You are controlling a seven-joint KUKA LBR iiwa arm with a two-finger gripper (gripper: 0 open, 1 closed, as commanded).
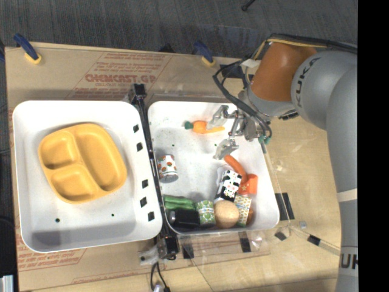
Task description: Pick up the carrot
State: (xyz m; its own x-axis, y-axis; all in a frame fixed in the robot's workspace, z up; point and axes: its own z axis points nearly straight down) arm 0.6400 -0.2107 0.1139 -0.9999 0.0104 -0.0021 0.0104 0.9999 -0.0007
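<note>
You see the gripper (228,129) hanging over the far right part of the right bin (182,111), its metal fingers (229,146) spread apart with nothing between them. The carrot (234,164) lies on the bin floor just near of the gripper, a slim orange piece slanting toward the right wall; whether a fingertip touches its far end you cannot tell. To the left of the gripper, near the far wall, sits a small orange and green toy (200,126) with a pale yellow-orange piece just beside it.

Along the near edge of the same bin you find a crowded row: a green item (178,202), a dark block (182,219), a beige ball (226,213), a black-and-white patterned box (229,184) and a red-orange carton (249,184), all packed close together. A small printed can (167,166) lies well apart from them toward the left wall.

The left bin (27,224) holds a yellow divided tray (82,162). Both bins rest on the desk (91,72), which is covered in brown cardboard.
</note>
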